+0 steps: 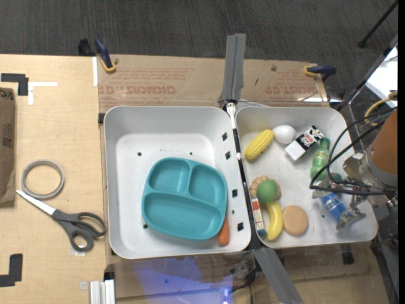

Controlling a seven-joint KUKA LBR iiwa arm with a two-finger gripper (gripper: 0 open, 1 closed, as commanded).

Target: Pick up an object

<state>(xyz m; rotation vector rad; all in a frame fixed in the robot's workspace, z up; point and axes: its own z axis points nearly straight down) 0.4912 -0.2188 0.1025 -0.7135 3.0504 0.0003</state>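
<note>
Where the right shallow white bin [364,236] meets its near-right corner, the metal tool [349,217] sits beside a small blue packet [331,204]; tool state indiscernible

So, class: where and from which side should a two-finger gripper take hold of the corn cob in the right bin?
Grip the corn cob across its narrow middle, coming straight down from above. It lies flat and slanted, with open bin floor along both long sides, while the white egg crowds its upper end.
</note>
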